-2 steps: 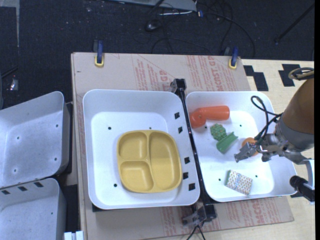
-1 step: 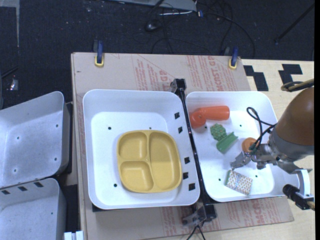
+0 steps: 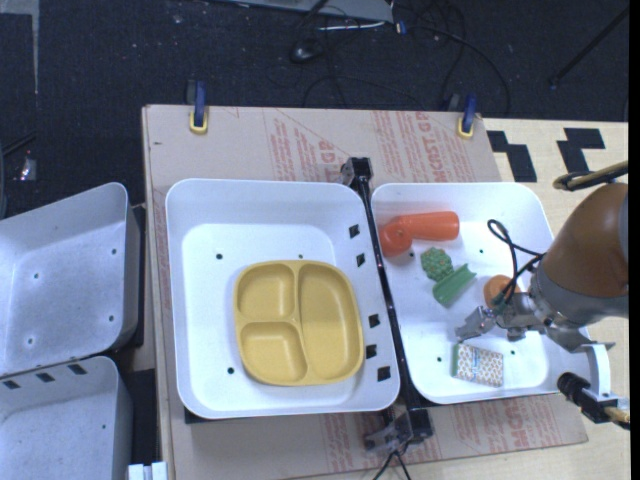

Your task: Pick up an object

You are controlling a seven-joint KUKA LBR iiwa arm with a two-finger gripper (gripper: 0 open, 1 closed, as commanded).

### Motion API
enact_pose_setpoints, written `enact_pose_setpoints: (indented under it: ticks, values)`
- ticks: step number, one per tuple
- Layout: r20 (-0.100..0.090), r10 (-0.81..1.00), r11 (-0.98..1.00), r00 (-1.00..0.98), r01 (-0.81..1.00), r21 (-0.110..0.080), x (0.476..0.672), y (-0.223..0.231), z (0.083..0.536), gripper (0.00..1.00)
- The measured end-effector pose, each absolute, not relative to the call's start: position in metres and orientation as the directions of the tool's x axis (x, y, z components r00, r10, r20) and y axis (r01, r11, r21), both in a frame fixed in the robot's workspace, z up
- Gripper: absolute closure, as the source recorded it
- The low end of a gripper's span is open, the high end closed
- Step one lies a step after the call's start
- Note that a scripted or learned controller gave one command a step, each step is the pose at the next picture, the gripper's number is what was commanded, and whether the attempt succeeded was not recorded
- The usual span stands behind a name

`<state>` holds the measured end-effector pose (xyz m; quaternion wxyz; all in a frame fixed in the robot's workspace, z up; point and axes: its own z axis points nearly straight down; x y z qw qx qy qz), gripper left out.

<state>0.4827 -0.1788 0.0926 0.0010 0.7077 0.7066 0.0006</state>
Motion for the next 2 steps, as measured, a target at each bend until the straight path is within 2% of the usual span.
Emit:
enact_pose_setpoints:
  ticks: [1, 2]
  values:
    - [0.001, 1.0, -0.002, 0.002, 1.0, 0.0, 0.482, -0.178, 0.102, 1.0]
    - [-0.002, 1.0, 0.003, -0.003, 1.0, 0.005, 0.483, -0.174, 0.164, 1.0]
